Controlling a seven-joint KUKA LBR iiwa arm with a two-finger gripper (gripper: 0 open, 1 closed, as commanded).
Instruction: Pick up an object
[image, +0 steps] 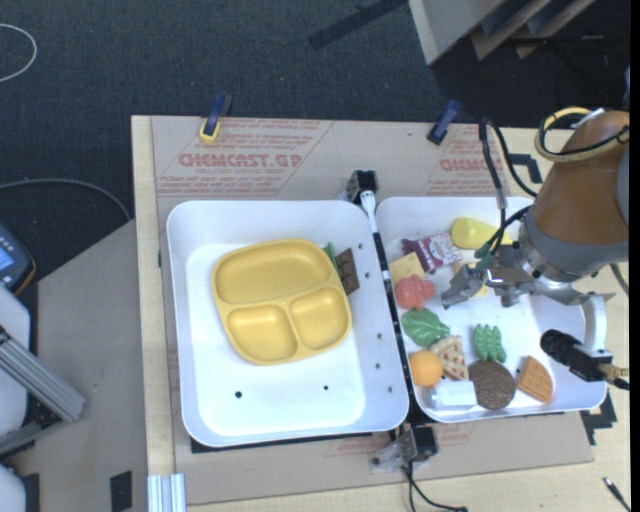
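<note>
Your pick is probably the red toy food in the right bin, beside the yellow wedge. The gripper hovers just right of it (open or closed, I cannot tell). Centre over it before descending.

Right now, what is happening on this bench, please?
The robot arm reaches in over the right bin, which holds small toy foods: a yellow lemon, a green leaf and an orange. Its gripper hangs low among them. The left bin holds a yellow divided plate.
</note>
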